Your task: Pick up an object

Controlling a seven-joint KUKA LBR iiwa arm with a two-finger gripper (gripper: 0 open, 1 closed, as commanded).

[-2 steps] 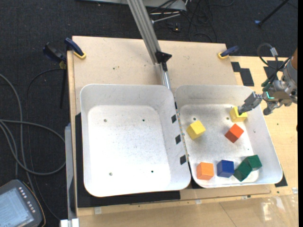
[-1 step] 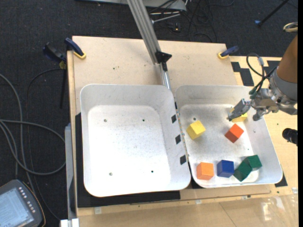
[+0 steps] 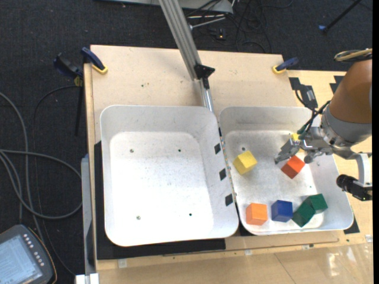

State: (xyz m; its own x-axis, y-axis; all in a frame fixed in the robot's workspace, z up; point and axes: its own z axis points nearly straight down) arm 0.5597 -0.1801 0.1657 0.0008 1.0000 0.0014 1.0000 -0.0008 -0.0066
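On your far left, a screen (image 3: 18,259) sits at the bottom corner on the dark floor, with cables (image 3: 23,158) looping beside the tabletop (image 3: 148,70). Two blue-and-yellow clamps (image 3: 92,61) grip the tabletop's back left corner, and another clamp (image 3: 285,65) holds the back right.

The left bin (image 3: 118,120) comes next, its white floor speckled with small dark marks. A metal pole (image 3: 180,31) slants down from the top and ends at the seam where the two bins meet.

Move on to the right bin (image 3: 260,116). A yellow block (image 3: 244,162) lies near its left wall, tilted. Along the front wall you find an orange block (image 3: 256,213), a blue block (image 3: 282,210) just beside it, and two green blocks (image 3: 310,210) touching each other at the front right corner.

Above and to the right of these, a red-orange block (image 3: 292,167) sits in the middle right of the bin, well apart from the front row. The claw (image 3: 294,152) is right over it, its dark fingers (image 3: 284,152) spread to either side of the block's upper edge; you cannot tell from this slant whether they are closed on the block or just standing around it. The grey arm with its orange band (image 3: 354,93) reaches in from the right edge.
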